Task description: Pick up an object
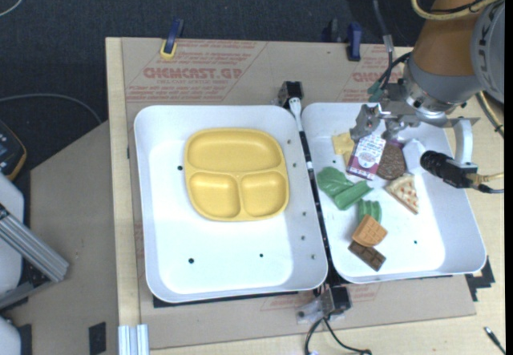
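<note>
Bins, two of them, sit side by side on the tabletop (128, 185): the left bin (160, 265) holds one yellow tray (236, 172), the right bin (449, 253) a heap of toy food, among it one pink packet (367, 155), one pizza slice (405, 193) and one waffle (369, 230). Claw (377, 117) hangs over the packet at the heap's top; I cannot tell how wide it stands or whether it grips anything.

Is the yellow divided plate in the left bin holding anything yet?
Empty. The yellow divided plate shows bare yellow in all three compartments; the toy food pieces lie in the right bin.
</note>
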